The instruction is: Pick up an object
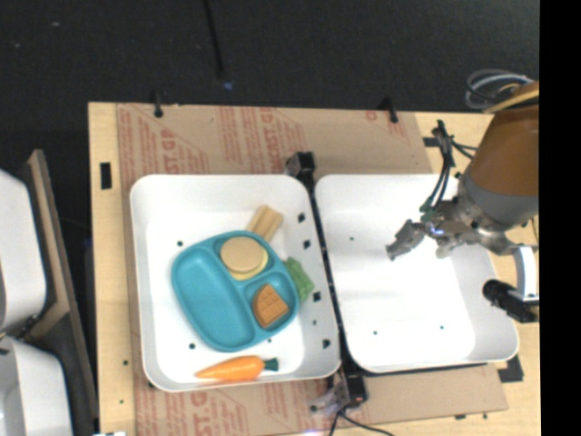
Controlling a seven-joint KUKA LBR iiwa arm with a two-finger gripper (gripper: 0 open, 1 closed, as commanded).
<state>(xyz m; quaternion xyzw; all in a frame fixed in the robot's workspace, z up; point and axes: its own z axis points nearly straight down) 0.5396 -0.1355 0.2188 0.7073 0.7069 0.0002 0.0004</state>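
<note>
My gripper [423, 243] hangs over the right bin [408, 334], near its upper middle, on the grey arm with the orange band. Its fingers [400, 242] stand apart and open, with nothing between them. The objects lie in the left bin [154, 243]. A blue divided plate [211, 307] carries a round tan biscuit [244, 255] and a brown bread slice [270, 305]. A wooden block [265, 221] leans at the plate's upper edge, and a green piece [300, 280] sits at its right. An orange carrot [234, 368] lies near the bin's front wall.
A black divider with clips [318, 262] runs between the two bins. The bins rest on a cardboard sheet [227, 130] on the bench. White equipment [23, 243] stands at the far left. Cables [495, 84] loop behind the arm.
</note>
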